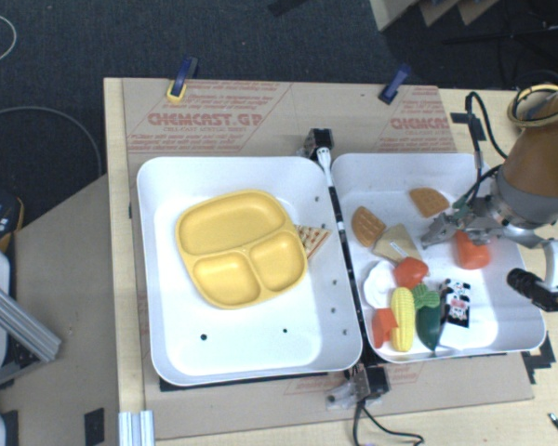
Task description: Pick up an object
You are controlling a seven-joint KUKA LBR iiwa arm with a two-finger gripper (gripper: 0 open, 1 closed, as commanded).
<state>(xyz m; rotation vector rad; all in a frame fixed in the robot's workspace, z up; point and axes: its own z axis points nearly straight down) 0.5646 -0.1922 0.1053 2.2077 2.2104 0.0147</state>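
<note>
Printed in red on the brown protective sheet [260,110] covering the tabletop: "CHEMCAST G.P", readable behind the left bin, repeated in part, cut off, behind the right bin.

You get even overhead light, bright on both white bins [158,249], which wash out slightly. Shadows stay soft and short. Focus is slightly soft overall; floor [74,26] dim.

The yellow tray [239,247] looks like smooth, shiny plastic. Both white bins [167,277] look smooth and matt. The surface [260,110] is rough brown cardboard. The toy corn [402,316] looks like shiny plastic.
</note>
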